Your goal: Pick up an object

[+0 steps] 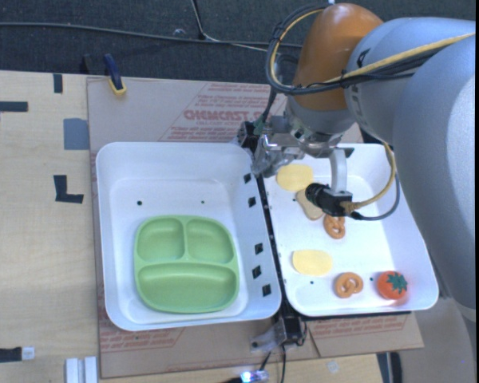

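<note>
The bench is pale wood, with a cardboard sheet (pixel 215 110) laid over it as a base for two white bins, which stand side by side and touch.

The gripper (pixel 262 159) is down at the far left corner of the right bin (pixel 359 306), close against the wall shared with the left bin (pixel 104 166). The wrist housing overhangs it, so I cannot tell whether it is spread or pressed together, and nothing can be seen in its grasp.

Just right of the gripper lies a yellow disc (pixel 294 176), the closest candidate for the pick, flat on the bin floor and probably not yet touched. Nearer than it are a tan piece (pixel 308 207), partly covered by robot hardware, and then a small pretzel (pixel 334 227).

A yellow oval (pixel 312 262) lies apart at mid-floor. A second pretzel (pixel 348 285) and a red tomato toy (pixel 392 286) sit side by side along the near wall.

The loose items all lie in the right bin, evidently the picking stock. The left bin holds a green divided plate (pixel 186 263), well apart from the gripper.

Assessment: the approach is under way and the pick is not yet made. Working this close to the wall risks a clipped rim.
</note>
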You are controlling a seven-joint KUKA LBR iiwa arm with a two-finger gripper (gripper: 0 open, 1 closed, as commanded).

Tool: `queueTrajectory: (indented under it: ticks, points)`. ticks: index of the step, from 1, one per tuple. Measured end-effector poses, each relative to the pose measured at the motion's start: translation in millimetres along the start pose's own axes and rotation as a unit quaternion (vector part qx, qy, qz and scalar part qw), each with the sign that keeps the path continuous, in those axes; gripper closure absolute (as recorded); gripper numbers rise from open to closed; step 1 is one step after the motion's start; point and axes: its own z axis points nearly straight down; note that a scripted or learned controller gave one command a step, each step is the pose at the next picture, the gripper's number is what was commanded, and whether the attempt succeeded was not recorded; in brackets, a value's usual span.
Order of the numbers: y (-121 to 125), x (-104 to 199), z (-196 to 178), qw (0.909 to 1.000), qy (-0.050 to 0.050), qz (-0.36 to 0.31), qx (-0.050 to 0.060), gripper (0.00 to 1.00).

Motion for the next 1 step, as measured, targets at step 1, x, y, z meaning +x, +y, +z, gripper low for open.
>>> queueTrajectory:
  ticks: [1]
  points:
    - [2.4,63.6,-7.8,1.0,0.001,-0.001,-0.001,1.0]
